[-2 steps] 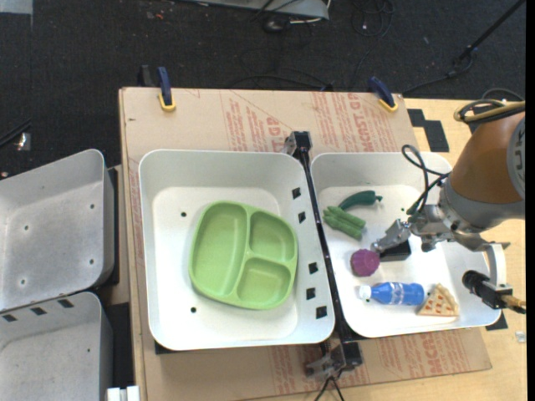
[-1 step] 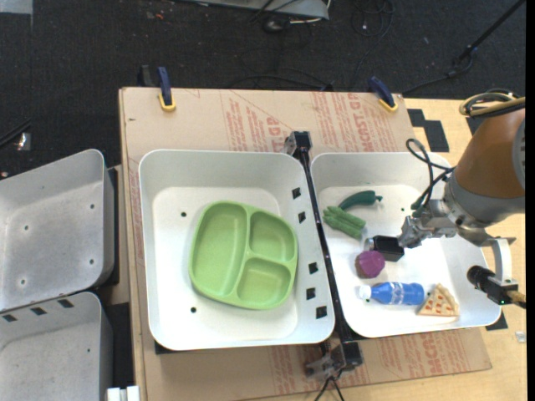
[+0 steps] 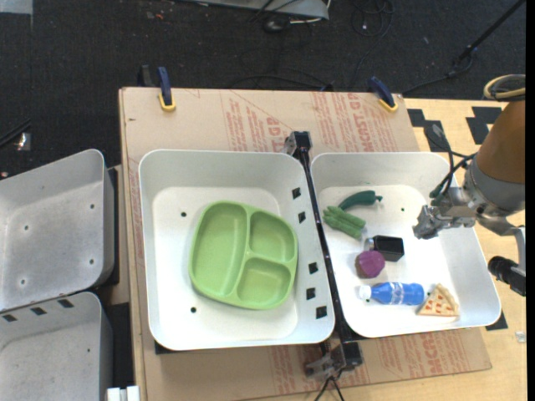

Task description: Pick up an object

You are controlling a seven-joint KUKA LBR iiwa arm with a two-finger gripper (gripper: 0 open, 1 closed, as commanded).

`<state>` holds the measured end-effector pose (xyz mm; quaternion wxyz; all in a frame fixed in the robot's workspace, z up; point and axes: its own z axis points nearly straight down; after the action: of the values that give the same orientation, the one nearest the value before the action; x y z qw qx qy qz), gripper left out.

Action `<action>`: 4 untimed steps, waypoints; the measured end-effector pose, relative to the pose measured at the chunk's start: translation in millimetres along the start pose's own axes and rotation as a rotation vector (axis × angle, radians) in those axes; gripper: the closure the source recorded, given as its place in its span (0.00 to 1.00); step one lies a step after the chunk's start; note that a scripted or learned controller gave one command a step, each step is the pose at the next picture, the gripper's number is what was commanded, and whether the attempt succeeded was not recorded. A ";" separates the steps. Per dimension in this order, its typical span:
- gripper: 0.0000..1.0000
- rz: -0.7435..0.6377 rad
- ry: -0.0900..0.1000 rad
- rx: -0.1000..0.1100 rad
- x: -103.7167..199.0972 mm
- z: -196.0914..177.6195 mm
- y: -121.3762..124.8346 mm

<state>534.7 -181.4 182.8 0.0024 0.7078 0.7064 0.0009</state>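
Nothing has yet been lifted, as far as can be judged: every candidate object lies on the floor of the right bin (image 3: 468, 307), and the whole pick remains to be done. A dark green pepper (image 3: 360, 198) and a light green bean pod (image 3: 344, 220) are found toward the bin's far left corner. A small black block (image 3: 389, 246) and a purple piece (image 3: 369, 263) sit near the middle. A blue bottle (image 3: 396, 293) and a pizza-slice toy (image 3: 439, 302) rest along the near edge, just beside each other. The left bin (image 3: 159, 249) carries a green divided plate (image 3: 244, 256).

The tool (image 3: 428, 225) is seen at the right bin's right side, above bare floor and well apart from the objects. Nothing is seen between its tips, and whether it is open or closed cannot be told.
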 end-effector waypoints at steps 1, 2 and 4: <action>1.00 -0.004 0.001 0.001 -0.2 -27.7 1.1; 1.00 -0.008 0.004 0.007 49.2 -22.6 -9.8; 1.00 -0.009 0.004 0.007 150.4 -16.6 -11.6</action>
<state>523.4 -31.0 199.0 -0.0015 0.7045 0.7097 -0.0001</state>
